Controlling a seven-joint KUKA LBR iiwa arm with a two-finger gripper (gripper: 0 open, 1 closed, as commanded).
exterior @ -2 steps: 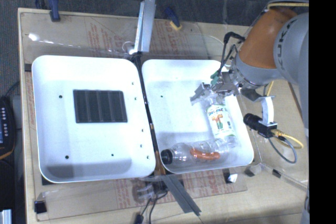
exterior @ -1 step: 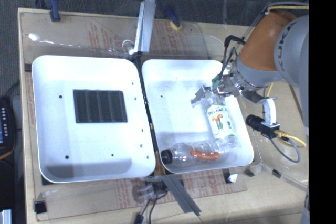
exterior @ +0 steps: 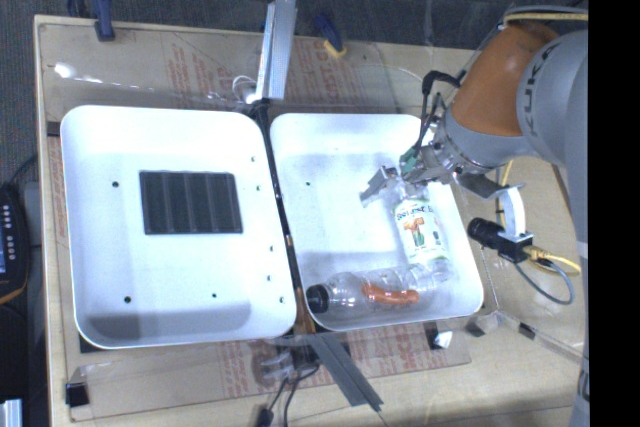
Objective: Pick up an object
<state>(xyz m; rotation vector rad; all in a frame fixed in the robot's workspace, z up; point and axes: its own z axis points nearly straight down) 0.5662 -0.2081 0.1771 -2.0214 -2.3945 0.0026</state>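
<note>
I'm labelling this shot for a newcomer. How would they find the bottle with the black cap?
Take the right bin. Along its near wall lies a clear bottle on its side, black cap to the left. Unlike the white-labelled bottle beside it, it has an orange thing inside.

Bench (exterior: 60, 65): pale board, red print, clear sheet over it.
On it, left: white bin (exterior: 90, 145).
On it, right: second white bin (exterior: 320, 145), touching the first.

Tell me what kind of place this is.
Likely a robot grasping lab: an arm at a bench, two white bins side by side, clamps on the bench's edge, carpet beyond. Clear bottles lie in the right bin.
</note>
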